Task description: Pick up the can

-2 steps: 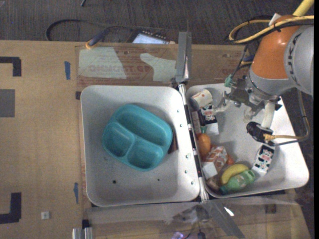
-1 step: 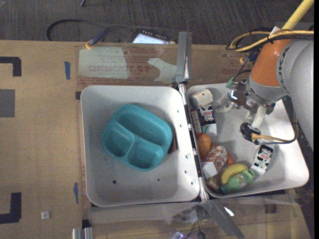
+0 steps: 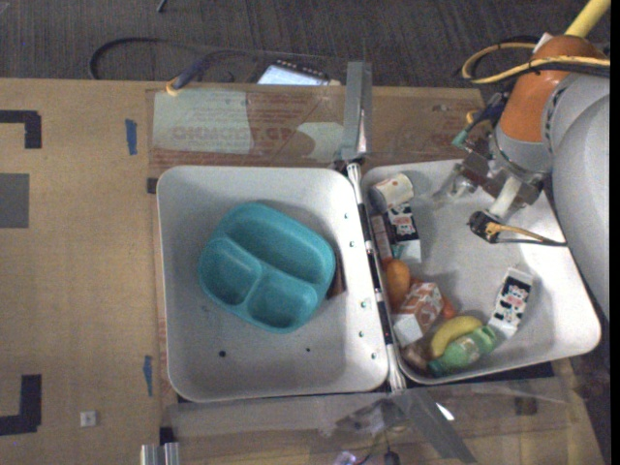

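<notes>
Gripper [image 3: 481, 184] over right bin [image 3: 572, 332] top edge; jaw state unclear, can't tell if holding anything. Can [image 3: 393, 192] lying at bin's upper-left corner, well apart. Risk: wall blocks fingers, can rolls.

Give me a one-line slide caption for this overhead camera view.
KUKA arm reaches over the right bin of food items; a teal divided tray lies in the left bin.

Robotics lab: taped cardboard bench [image 3: 77, 260], twin white bins [image 3: 184, 356], loose floor cables [image 3: 126, 51].
</notes>
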### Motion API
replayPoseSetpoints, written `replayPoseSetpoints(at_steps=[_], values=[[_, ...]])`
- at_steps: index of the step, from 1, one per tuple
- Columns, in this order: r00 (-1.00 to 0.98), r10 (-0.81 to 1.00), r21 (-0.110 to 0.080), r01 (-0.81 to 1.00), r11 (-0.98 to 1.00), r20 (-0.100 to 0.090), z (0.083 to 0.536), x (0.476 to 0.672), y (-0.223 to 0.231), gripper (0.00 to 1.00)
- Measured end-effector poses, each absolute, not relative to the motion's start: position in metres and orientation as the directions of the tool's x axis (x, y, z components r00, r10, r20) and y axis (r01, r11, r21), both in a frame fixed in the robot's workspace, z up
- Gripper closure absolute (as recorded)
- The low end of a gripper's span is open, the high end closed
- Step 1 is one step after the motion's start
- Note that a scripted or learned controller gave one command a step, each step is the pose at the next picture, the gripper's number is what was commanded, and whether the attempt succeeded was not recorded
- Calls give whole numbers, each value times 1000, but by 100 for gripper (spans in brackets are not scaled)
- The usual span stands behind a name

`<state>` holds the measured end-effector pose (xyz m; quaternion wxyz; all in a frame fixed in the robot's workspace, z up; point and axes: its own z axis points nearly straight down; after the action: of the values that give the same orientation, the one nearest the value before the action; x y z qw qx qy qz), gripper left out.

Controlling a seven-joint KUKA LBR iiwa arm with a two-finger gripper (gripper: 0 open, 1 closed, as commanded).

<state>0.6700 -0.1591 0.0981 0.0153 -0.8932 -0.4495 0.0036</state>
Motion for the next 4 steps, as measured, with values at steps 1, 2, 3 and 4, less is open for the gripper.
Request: replayPoseSetpoints(at_steps=[1, 2, 3, 4], values=[[638, 770, -17, 770, -638, 9, 130, 669, -198, 0], [643, 765, 1, 765, -643, 1, 108, 668, -183, 0], [639, 769, 9, 769, -639, 5, 119, 671, -180, 100], [739, 674, 1, 674, -739, 0, 246, 662, -159, 100]])
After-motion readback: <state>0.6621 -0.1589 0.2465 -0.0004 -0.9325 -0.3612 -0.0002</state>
